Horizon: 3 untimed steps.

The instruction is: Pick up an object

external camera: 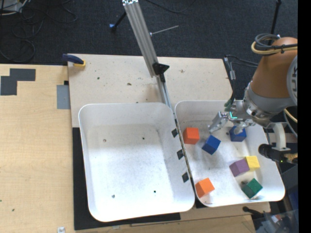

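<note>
My gripper (227, 125) hangs over the upper part of the right bin (219, 205), its fingers spread open with nothing between them. One fingertip (215, 125) points left and down towards a blue cube (211, 144). A second, darker blue cube (237, 135) lies just under the other finger, partly covered by it. Also in this bin are a red-orange cube (191, 135), an orange cube (205, 186), a purple cube (239, 167), a yellow cube (252, 162) and a green cube (252, 188).
The left bin (87, 130) adjoins the right one, with black clips (180, 154) along the shared wall. A slanted aluminium bar (143, 38) rises behind the bins. The grey and orange arm (274, 76) fills the upper right.
</note>
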Available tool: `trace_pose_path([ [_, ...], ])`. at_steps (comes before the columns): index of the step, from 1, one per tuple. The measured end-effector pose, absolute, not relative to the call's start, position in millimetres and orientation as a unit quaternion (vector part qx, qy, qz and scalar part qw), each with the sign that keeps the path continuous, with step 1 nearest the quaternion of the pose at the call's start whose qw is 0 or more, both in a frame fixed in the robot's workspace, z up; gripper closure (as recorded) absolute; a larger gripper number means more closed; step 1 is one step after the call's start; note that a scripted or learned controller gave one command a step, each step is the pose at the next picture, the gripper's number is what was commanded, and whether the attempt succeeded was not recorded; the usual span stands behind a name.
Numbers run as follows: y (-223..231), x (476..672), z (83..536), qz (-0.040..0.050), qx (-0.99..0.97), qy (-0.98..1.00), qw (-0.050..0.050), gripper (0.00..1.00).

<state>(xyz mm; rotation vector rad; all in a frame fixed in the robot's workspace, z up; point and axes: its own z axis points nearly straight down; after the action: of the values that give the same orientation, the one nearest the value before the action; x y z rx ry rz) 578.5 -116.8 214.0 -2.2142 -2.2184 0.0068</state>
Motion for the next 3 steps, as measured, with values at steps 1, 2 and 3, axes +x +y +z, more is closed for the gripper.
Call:
trace_pose_path([
  [1, -118.0, 579.3, 216.4, 0.0007, -0.708, -0.707, 0.002, 0.00],
  [2, -117.6, 574.5, 172.2, 0.0024, -0.707, -0.707, 0.003, 0.00],
  [3, -120.3, 578.0, 109.6, 0.0029, -0.707, -0.707, 0.004, 0.00],
])
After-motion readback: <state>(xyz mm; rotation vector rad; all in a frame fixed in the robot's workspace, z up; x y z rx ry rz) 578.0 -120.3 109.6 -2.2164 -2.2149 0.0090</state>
